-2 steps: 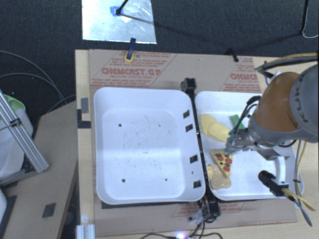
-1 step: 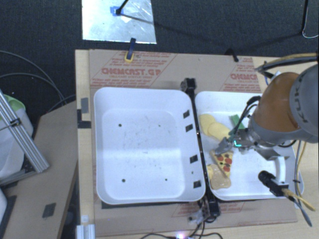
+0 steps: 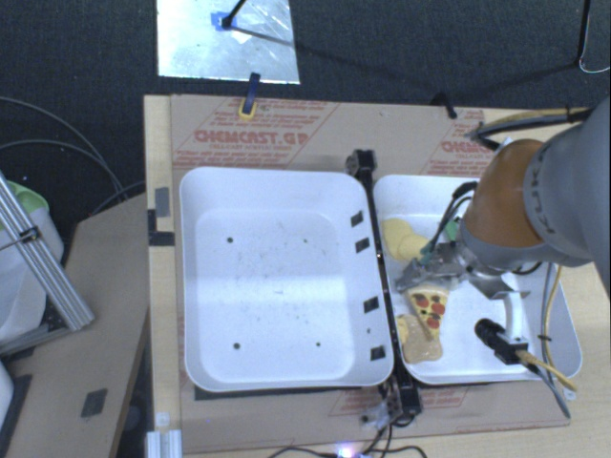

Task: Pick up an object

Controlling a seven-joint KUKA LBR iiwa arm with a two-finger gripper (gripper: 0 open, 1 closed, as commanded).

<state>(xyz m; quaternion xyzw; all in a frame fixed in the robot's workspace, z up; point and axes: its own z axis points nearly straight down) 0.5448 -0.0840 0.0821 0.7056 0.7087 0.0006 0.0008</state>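
The grey two-finger gripper [image 3: 426, 273] hangs low inside the right shallow white plastic bin [image 3: 549, 351], near its left wall. Whether it is open or closed cannot be told from this angle, and nothing is visibly caught in it.

Just below the gripper's tip lies a flat toy pizza slice, yellow-orange with red spots [image 3: 431, 309]. Its long axis runs roughly up and down the view, about parallel to the seam between the bins. Its upper end is touching or nearly touching the gripper. Its lower end meets a pale tan lump [image 3: 417, 343] by the bin's near left corner, and I cannot tell whether the two are separate pieces. A soft yellow rounded object [image 3: 399, 236] sits just above and left of the gripper, against the left wall.

There are two bins. The left white bin [image 3: 205, 256] carries four small dark tabs down its right wall. Both rest on a brown paper-faced sheet [image 3: 315, 127] printed in red with "CHEMCAST GP". The print appears once plainly behind the left bin and again, partly covered, behind the right.
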